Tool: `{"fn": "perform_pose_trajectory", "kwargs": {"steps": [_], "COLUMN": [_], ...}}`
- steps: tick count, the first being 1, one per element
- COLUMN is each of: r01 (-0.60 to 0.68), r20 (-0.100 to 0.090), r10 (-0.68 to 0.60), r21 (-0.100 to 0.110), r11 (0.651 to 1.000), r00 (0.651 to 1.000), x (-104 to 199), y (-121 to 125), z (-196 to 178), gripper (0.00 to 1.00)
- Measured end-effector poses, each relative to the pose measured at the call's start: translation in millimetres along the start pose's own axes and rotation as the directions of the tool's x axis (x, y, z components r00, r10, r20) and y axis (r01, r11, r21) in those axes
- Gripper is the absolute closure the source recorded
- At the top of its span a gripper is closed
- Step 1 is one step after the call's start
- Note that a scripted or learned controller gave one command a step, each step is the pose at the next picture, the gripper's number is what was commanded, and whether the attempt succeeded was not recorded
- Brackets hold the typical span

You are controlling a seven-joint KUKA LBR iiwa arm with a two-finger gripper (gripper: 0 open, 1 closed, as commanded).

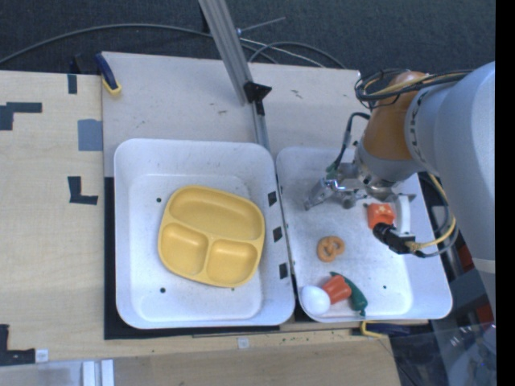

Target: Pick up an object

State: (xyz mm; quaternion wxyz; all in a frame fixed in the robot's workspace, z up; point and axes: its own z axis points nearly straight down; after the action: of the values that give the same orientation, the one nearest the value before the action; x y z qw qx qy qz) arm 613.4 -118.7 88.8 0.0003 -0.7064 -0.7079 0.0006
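Claw (334, 190) sits low over the upper part of the right shallow white bin (418, 300); how far it is open cannot be told, and nothing is seen in it. Toward 6 o'clock lies a small brown pretzel-shaped biscuit (330, 248), apart from it. Further toward 6 o'clock, a white egg-shaped object (315, 299) touches a red-and-green pepper toy (344, 289); at 9 o'clock, the left white bin (129, 215) holds a yellow three-compartment plastic tray (212, 236).

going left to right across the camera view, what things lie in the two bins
yellow divided plate → white egg → brown pretzel-shaped cookie → red pepper with a green stem → small orange block. The plate lies in the left bin; the rest lie in the right bin.
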Motion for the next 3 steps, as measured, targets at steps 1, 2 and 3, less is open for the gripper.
{"fn": "perform_pose_trajectory", "kwargs": {"steps": [1,2,3], "r01": [0.001,-0.001,-0.001], "r20": [0.000,0.000,0.000], "r10": [-0.001,0.001,0.001], "r21": [0.001,-0.004,-0.004], "r11": [1.000,1.000,1.000], "r00": [1.000,1.000,1.000], "x": [0.5,-2.2,-5.0], "y": [-0.1,-3.8,0.5], "z": [-9.8,-53.4,-96.9], "gripper": [1.00,1.00,1.00]}}
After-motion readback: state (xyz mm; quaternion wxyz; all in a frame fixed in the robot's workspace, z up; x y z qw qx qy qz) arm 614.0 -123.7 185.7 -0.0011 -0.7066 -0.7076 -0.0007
